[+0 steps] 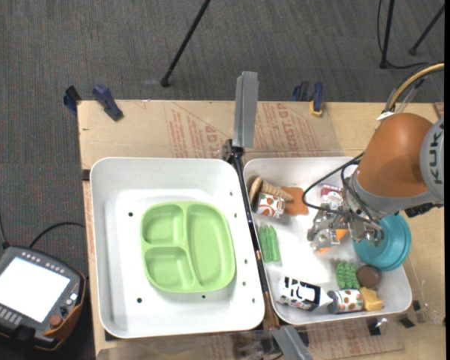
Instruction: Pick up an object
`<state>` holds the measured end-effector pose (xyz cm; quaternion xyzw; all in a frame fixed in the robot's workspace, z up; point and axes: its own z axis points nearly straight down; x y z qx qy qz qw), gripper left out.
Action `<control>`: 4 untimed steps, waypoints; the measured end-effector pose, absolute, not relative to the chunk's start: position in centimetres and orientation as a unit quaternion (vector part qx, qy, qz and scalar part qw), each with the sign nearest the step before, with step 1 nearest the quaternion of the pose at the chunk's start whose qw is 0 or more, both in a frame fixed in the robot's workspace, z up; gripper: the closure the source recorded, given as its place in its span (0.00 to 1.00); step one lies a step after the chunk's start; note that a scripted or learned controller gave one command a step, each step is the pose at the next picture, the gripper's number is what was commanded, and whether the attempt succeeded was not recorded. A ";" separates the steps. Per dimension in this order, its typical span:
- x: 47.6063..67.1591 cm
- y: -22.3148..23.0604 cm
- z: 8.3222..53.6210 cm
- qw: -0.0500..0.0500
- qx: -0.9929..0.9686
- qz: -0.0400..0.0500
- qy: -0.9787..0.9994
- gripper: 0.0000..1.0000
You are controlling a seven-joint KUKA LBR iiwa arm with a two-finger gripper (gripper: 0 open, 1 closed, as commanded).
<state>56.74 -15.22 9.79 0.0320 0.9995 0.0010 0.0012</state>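
1. Tool position: the tool (336, 231) sits low over the middle of the right bin (300, 169), directly above a small orange object (340, 235). Whether this object lies between its parts or just under them cannot be determined, and how far the tool is open cannot be determined either.
2. Candidate objects: all lie in the right bin. These include the orange object under the tool, a teal bowl (390, 244) just to its right, a green ridged piece (269, 243) to its left, and a black-and-white item (300, 293) at the near wall.
3. The left bin (109, 201) carries a green divided plate (187, 246).
4. Recommended procedure: centre the tool on the orange object and keep clear of the teal bowl rim.
5. Lift straight up and slowly. Confirm the object rises with the tool before moving away.
6. Risk: neighbouring items stand close; a skewed closure would likely push the object aside.
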 end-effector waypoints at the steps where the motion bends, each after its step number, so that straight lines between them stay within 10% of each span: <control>1: 56.7 -15.1 9.7 0.001 0.031 0.001 1.000 0.00; 2: 60.2 -12.9 8.8 0.001 0.055 0.001 0.998 0.00; 3: 54.7 -15.1 8.7 0.000 0.097 0.001 0.995 0.00; 4: 54.8 -14.9 9.8 0.001 0.093 0.001 0.996 1.00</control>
